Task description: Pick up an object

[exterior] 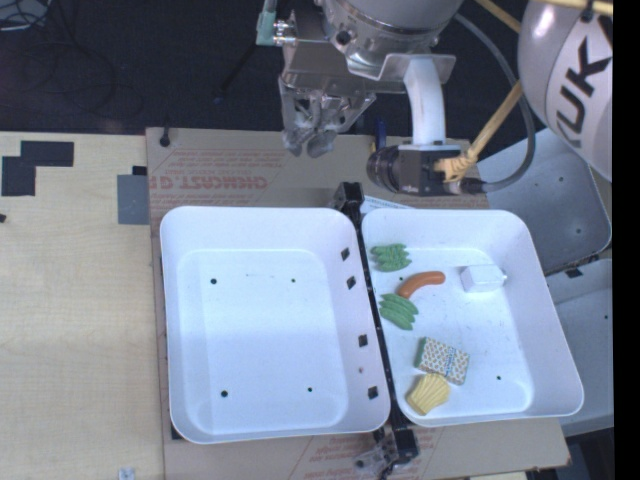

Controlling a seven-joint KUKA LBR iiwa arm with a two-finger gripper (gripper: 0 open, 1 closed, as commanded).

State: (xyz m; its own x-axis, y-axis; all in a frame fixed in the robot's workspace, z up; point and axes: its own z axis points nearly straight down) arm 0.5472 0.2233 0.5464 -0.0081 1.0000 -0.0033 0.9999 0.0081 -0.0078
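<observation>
Claw (318,133) high at upper centre of frame, above the board behind both bins, fingers drawn together, nothing between them. Well clear of every object. Down and right, in the right bin (545,278): two green pods (390,257) (399,311), an orange sausage (421,282) between them, a white block (481,278) to its right, a checked cracker (442,359) lower, a yellow shell (428,394) just beside it near the bottom edge. Left bin (190,308) at left of centre. Judged step: approach, no grasp begun. Next move calls for spreading the fingers, shifting right and down over one piece, then dropping straight onto it; sausage lies apart enough to suit.
</observation>
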